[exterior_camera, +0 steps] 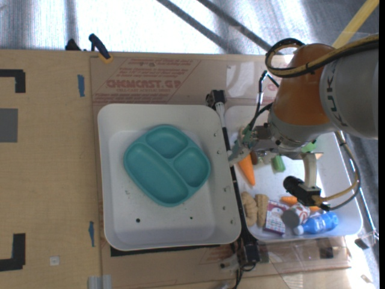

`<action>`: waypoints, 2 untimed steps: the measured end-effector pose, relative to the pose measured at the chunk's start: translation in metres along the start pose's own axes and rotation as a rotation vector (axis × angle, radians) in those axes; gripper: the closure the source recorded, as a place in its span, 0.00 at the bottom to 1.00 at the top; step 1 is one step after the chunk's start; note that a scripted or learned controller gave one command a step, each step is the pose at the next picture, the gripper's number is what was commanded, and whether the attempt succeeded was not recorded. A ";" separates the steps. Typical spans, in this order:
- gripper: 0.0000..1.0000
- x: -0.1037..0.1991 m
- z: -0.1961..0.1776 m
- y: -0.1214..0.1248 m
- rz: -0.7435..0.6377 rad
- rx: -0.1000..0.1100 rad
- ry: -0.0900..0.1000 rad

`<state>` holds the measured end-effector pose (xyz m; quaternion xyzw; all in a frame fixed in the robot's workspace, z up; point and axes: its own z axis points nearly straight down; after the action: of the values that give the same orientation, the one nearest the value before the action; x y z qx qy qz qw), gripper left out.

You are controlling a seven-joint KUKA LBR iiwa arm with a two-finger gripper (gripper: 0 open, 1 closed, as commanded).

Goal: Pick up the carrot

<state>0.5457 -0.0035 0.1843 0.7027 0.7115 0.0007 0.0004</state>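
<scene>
Hanging over the right bin (pixel 352 218) near its left wall, gripper (pixel 251 150) at the carrot's top. Carrot (pixel 246 168) pointing down beside the left wall; can't tell if pinched. Teal plate (pixel 166 164) in left bin (pixel 120 221).

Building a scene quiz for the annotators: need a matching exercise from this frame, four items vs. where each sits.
Items:
1. teal divided plate
2. carrot
3. blue bottle
4. black clamp with orange tip

Places:
A. right bin, near corner on the arm's side
B. on the cardboard's far edge, beyond the left bin
C. middle of the left bin
D. right bin, by the divider between the bins, just under the wrist

Pairs: 1-C, 2-D, 3-A, 4-B
</scene>
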 end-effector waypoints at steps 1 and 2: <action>0.00 -0.054 0.000 0.019 0.145 -0.002 -0.004; 0.00 -0.002 0.001 -0.026 0.086 0.008 0.002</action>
<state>0.5201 -0.0062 0.1837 0.7326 0.6807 -0.0015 -0.0032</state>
